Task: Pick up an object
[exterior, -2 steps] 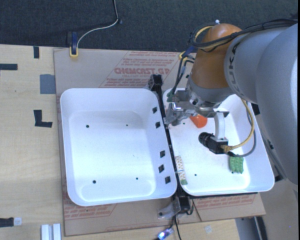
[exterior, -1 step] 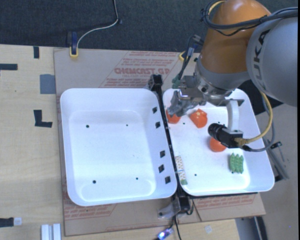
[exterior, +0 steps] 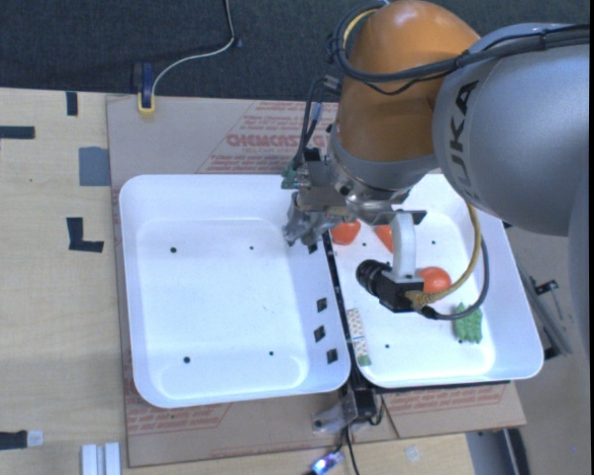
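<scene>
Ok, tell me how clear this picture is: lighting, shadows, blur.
Camera view: even, soft lighting; the left bin is bright white without harsh glare; the arm looms large and slightly soft near the lens, shading the right bin beneath it; the orange objects are partly hidden.

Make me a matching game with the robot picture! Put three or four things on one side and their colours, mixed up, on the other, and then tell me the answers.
Things:
1. left bin
2. round object by the black camera
3. leafy object in the right bin
4. band above the robot's wrist

Colours:
A. green
B. orange-brown
C. white
D. red-orange

Right pairs: 1-C, 2-D, 3-A, 4-B
</scene>
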{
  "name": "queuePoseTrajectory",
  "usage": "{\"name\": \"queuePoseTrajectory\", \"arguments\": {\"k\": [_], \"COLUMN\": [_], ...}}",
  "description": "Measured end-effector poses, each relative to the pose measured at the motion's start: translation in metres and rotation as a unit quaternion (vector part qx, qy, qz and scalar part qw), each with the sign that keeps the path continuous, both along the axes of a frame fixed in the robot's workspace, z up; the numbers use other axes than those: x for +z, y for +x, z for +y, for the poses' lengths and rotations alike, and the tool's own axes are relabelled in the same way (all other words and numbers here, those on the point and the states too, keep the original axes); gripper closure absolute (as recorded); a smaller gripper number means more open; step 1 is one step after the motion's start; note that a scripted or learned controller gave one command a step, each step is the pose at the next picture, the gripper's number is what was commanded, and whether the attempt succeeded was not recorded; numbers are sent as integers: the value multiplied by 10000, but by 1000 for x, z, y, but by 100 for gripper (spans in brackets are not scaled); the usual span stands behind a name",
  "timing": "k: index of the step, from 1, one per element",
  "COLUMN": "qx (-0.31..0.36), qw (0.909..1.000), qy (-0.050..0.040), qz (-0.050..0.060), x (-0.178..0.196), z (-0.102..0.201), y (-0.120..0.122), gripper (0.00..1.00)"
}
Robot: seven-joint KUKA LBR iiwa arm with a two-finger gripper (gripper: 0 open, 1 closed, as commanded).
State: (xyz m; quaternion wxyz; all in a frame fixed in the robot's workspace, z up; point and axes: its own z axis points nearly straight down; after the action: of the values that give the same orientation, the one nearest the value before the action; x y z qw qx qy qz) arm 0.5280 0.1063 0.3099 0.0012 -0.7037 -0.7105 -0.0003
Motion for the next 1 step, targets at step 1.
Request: {"name": "queuePoseTrajectory", "arguments": {"k": [1], "qx": [19], "qw": [10000], "qy": [18], "qz": [-39], "x": [93], "z": [73], "y": [-39], "gripper": [100]}}
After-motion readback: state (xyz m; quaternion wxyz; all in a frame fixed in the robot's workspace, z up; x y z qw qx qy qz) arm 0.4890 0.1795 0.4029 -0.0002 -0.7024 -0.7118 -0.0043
